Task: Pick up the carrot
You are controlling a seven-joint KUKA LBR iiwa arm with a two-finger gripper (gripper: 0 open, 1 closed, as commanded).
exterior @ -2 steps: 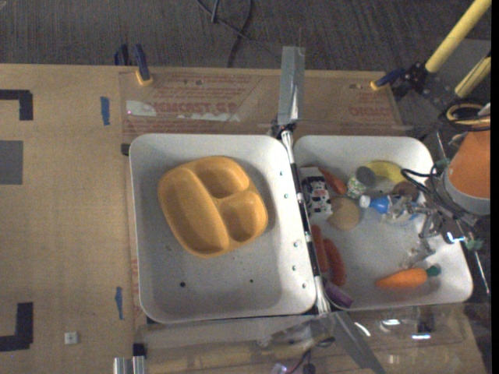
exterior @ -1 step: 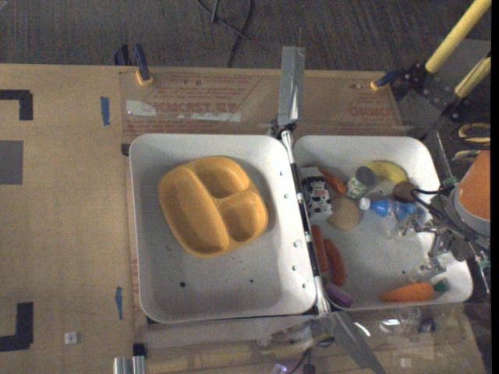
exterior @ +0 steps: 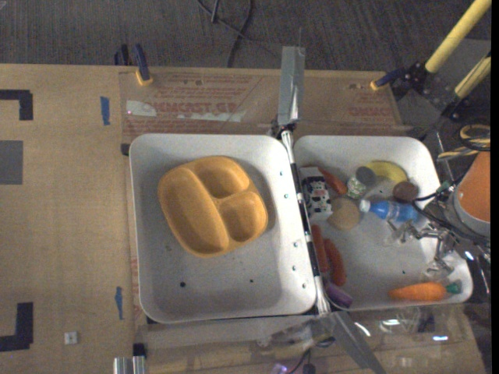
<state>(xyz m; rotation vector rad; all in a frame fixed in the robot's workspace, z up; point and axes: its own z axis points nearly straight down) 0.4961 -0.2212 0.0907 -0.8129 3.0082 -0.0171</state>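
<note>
The left bin (exterior: 156, 287) holds a yellow divided tray (exterior: 212, 204), the right bin (exterior: 390, 275) the carrot (exterior: 418, 291) among small items, near the gripper (exterior: 438, 248), whose grip state I cannot tell.

I see red print on the cardboard (exterior: 195, 104) behind the bins, too blurred to read.

Reaching in from the right edge, orange band (exterior: 477, 187) showing above the wrist; gripper (exterior: 441, 249) angled down and leftward at the right side of the right-hand bin (exterior: 374, 150), thin metal fingers (exterior: 444, 244) low over the bin floor, spread unclear
</note>
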